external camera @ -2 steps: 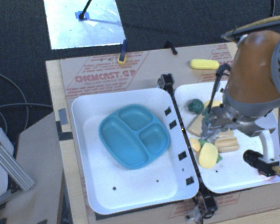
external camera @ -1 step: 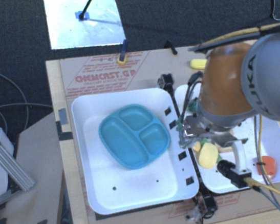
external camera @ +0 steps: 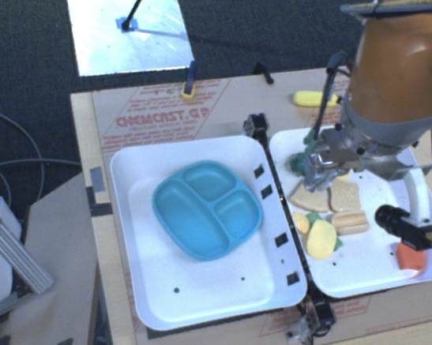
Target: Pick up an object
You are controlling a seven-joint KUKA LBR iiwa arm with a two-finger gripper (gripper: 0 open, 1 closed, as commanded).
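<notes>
two white bins [external camera: 150,296], one blue plate [external camera: 207,209].

Even, bright overhead light; glare on the foil sheet [external camera: 130,30]; soft, slightly blurred overall.

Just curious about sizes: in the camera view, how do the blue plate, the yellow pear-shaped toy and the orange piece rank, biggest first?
1. Blue plate, by far.
2. Yellow pear-shaped toy.
3. Orange piece, partly hidden, so this is unsure.
</notes>
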